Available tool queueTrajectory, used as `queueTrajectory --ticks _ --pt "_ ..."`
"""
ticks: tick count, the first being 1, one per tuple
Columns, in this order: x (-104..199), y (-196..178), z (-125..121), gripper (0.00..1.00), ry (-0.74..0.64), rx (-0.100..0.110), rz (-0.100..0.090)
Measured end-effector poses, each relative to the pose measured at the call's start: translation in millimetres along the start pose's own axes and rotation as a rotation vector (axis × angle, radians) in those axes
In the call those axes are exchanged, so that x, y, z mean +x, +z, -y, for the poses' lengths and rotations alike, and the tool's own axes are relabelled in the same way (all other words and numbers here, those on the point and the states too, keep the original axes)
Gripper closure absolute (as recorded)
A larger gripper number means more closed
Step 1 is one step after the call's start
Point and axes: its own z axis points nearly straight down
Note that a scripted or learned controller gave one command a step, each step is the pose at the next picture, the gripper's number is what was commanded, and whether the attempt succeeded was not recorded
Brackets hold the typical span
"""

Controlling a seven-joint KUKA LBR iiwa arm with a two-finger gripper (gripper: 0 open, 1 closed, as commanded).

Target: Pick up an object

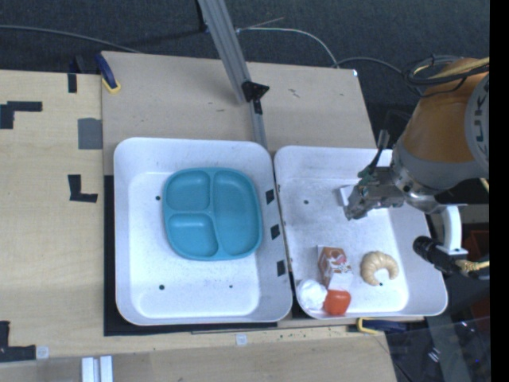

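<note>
Red object (337,302) at near rim, croissant (379,267) below gripper (358,205), grip state unclear

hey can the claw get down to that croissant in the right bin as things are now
Probably yes. The claw is over the right bin, and the croissant lies nearer the camera with bare floor between. The brown packet beside it sits apart, so nothing seems to block a descent.

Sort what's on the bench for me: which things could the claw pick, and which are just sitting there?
Pickable, in the right white bin:
- tan croissant-shaped toy
- small brown and white packet
- red-orange rounded piece
- white lump
- claw above that bin, nothing seen in it

Just sitting there:
- teal three-compartment plastic plate
- left white bin holding it
</note>
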Motion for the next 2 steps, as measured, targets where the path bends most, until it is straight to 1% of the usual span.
queueTrajectory --ticks 2 --pt "97 21 -52 1.00 -0.001 0.000 0.000"
